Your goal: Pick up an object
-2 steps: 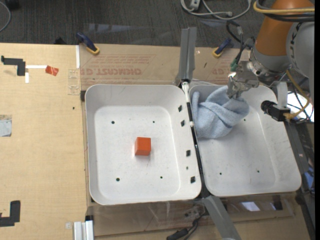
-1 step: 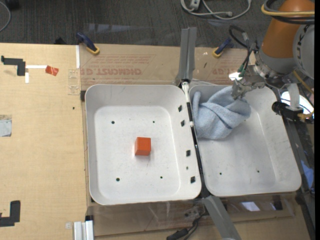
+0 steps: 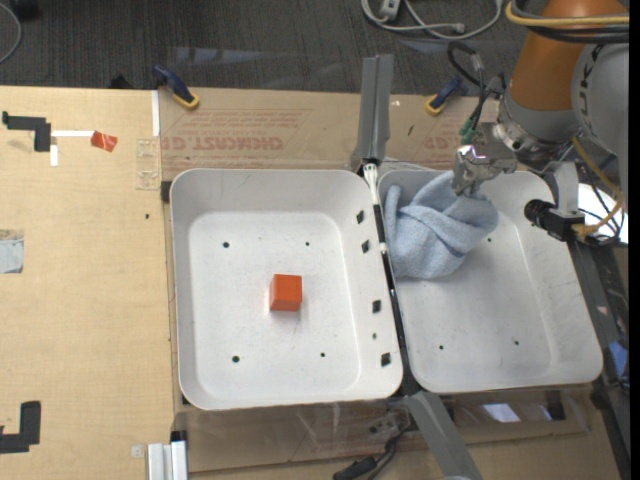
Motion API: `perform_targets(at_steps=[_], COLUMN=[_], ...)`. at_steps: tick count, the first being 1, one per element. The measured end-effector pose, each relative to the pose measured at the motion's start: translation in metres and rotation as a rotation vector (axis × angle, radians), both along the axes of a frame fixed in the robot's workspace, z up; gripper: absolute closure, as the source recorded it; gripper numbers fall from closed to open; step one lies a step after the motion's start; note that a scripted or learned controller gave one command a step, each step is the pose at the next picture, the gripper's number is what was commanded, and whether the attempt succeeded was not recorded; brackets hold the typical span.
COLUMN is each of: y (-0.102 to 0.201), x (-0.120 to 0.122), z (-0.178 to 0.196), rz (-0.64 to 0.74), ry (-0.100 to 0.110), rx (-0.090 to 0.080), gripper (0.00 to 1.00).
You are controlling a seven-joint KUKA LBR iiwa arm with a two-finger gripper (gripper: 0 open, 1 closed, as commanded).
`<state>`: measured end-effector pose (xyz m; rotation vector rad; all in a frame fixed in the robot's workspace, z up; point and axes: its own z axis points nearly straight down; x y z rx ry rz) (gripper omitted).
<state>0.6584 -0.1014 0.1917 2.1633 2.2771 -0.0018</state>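
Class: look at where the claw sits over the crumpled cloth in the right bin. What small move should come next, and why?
Probably a short lift straight up. The claw sits at the top of the crumpled pale blue cloth, which looks bunched upward there; rising would show whether it comes away.

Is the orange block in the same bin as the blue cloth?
No: the orange block lies in the left bin, the blue cloth in the right.

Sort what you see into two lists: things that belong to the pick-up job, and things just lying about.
Belongs to the job:
- pincer, above the cloth
- blue-grey cloth, right bin
- orange block, left bin
- two white bins

Just lying about:
- clamps on the cardboard
- cables on the floor
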Motion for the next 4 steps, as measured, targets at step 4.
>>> perform_targets(at_steps=[4], y=[-0.005], x=[0.001], z=[-0.008], rz=[0.063], ry=[0.0], rx=[0.0], gripper=[1.0])
